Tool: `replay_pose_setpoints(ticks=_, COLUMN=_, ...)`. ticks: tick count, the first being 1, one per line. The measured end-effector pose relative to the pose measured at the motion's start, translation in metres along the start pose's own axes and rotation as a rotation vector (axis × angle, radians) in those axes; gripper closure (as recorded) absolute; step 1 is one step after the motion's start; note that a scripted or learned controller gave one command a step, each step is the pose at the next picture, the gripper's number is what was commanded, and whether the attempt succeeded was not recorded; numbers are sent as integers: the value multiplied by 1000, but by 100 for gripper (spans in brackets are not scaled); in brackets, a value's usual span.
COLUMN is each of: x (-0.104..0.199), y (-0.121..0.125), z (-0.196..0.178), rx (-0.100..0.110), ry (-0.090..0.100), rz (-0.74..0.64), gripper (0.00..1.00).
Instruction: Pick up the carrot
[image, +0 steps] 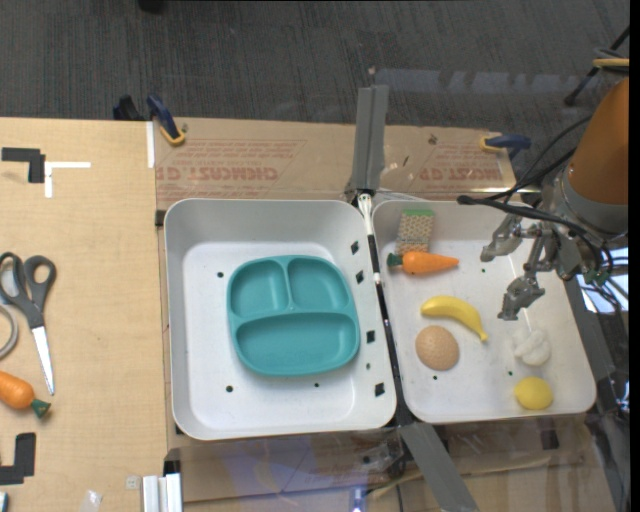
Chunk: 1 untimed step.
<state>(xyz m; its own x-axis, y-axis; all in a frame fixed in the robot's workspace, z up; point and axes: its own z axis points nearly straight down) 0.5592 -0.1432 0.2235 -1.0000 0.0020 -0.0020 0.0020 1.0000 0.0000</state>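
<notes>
Hovering: gripper (512, 278) over right bin (570, 395) | fingers spread, grasping nothing | carrot (425, 263) apart, leftward

The only lettering I can find is red print on the brown cardboard sheet (300, 165) lying behind the two bins, and it faces away from me, so it reads upside down. I can tell there are two printed patches, one behind each bin, but I can't make out the words with any confidence. I see no other text, numbers or labels.
</notes>
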Motion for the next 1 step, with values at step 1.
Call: replay_pose_setpoints(ticks=1, x=-15, y=5, z=123, rx=0, ry=0, rz=-10, gripper=0)
